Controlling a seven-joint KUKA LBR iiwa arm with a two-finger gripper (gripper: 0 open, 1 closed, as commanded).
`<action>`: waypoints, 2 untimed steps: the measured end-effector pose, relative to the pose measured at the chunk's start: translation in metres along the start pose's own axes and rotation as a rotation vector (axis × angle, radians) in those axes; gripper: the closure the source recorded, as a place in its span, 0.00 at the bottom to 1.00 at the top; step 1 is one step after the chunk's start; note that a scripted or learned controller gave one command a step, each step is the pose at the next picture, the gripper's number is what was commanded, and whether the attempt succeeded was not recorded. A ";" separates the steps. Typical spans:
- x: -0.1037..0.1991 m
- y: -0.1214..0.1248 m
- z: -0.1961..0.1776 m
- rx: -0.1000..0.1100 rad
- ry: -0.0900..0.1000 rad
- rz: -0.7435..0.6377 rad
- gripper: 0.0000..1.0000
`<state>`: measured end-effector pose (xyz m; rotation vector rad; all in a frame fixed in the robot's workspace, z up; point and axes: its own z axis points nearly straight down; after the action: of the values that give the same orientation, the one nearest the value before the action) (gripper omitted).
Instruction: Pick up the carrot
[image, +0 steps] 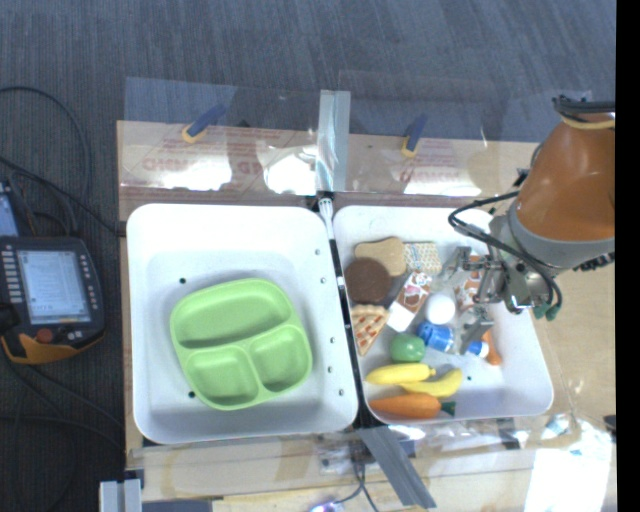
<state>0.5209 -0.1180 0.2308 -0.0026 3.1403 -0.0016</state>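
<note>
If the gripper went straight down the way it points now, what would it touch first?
Probably the small orange and blue item lying just under the gripper in the right bin, though depth is unclear from this slant. The carrot lies off that line, at the bin's near edge.

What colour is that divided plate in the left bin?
The divided plate is light green, plainly seen in the camera view from above.
</note>
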 end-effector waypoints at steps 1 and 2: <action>-0.004 0.069 0.033 -0.002 0.002 0.154 0.00; -0.005 0.113 0.047 -0.003 0.002 -0.346 0.00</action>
<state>0.5254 -0.0052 0.1834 -0.5432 3.0950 0.0026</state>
